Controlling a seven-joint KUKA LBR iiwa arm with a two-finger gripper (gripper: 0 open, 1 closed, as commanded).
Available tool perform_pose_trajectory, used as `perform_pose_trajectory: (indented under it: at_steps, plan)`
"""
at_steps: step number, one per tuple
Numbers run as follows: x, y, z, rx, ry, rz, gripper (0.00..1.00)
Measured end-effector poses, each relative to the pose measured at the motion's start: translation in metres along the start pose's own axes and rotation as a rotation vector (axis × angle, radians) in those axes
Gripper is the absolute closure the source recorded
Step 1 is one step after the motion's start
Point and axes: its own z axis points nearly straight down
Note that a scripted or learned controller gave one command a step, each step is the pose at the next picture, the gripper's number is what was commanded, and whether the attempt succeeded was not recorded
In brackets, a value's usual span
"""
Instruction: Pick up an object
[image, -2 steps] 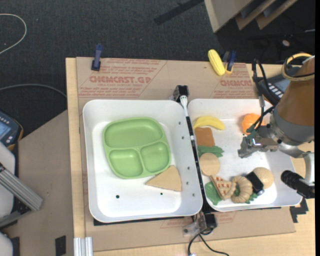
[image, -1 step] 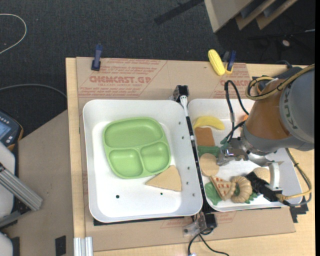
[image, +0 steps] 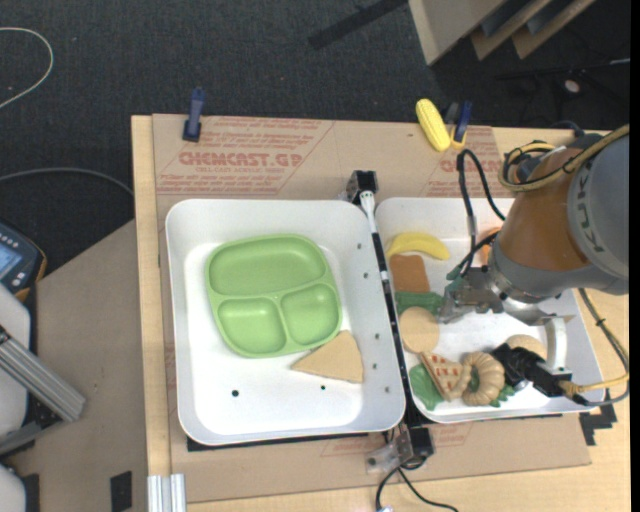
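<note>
Grey arm (image: 545, 235) w/ orange band comes in from the right and covers much of the right bin (image: 440, 218), so whatever lies under it is hidden. The hand (image: 452, 298) sits low in that bin, seen from above and partly in the wrist's shadow. Can't tell if it's clenched or released, and nothing is visibly gripped.

Pickable things are mostly in the right bin, left of the hand. A yellow banana (image: 418, 244) sits near the top, w/ a brown slab (image: 408, 272) just below it. A green piece (image: 420, 300) lies just beside the hand, partly under it, shape unclear. Below that is a round tan disc (image: 419, 330). At the bin's near edge are a red-and-tan striped wedge (image: 443, 376) and a knotted tan pretzel-like thing (image: 485, 378), touching each other; small details too blurry to read.

The left bin (image: 190, 330) holds a green divided plate (image: 272, 293), three compartments, tilted a bit in plan. A tan wedge (image: 330, 358) lies flat just off the plate's lower right corner.

Both bins sit side by side on the desk (image: 260, 150), a brown sheet w/ red "CHEMCAST" print, part of the text cut off by the bins. A blue clamp (image: 193, 112) and a yellow clamp (image: 432, 124) grip its far edge. Dark carpet floor (image: 200, 50) lies around it, w/ a thin white cable (image: 30, 50) looping at top left.
</note>
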Motion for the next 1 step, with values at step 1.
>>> perform_pose_trajectory:
  at_steps: [1]
  plan:
    - [0.0929, 0.0156, -0.084, -0.007, 0.004, -0.012, 1.0]
